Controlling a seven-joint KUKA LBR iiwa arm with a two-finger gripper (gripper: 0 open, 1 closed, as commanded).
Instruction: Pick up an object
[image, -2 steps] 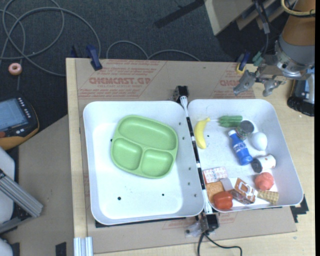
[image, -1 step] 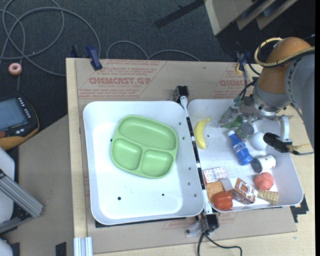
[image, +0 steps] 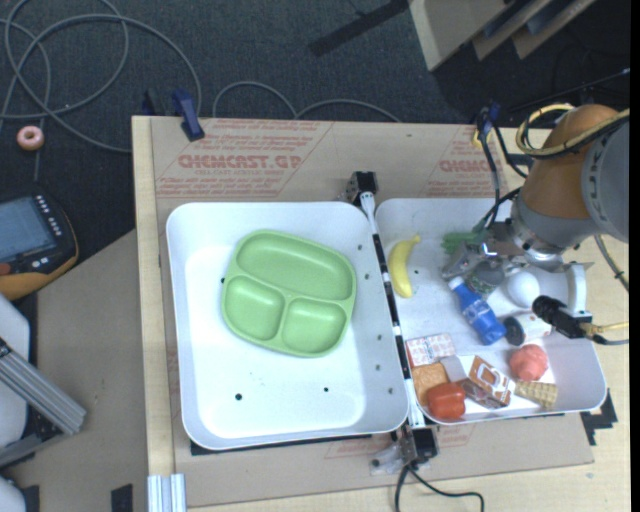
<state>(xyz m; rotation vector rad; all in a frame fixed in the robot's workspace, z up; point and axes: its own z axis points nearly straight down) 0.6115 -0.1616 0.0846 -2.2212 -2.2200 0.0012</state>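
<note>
The right bin (image: 590, 385) holds several small objects. A yellow banana (image: 402, 266) lies near its left wall. A blue bottle (image: 478, 312) lies tilted in the middle, with a white egg (image: 521, 288) to its right. My gripper (image: 474, 264) hangs low over the bin's upper middle, just above the top end of the blue bottle and beside a small green item (image: 458, 240). A pink ball (image: 529, 360), a red tomato (image: 447, 402), a patterned small box (image: 488, 381) and crackers (image: 430, 376) lie along the bin's near side.
The left bin (image: 200, 400) holds a green divided plate (image: 288, 292). A black clamp (image: 362, 185) sits at the far end of the ridge between the bins. The grey arm with its orange band (image: 560, 170) comes in over the right bin's far right corner.
</note>
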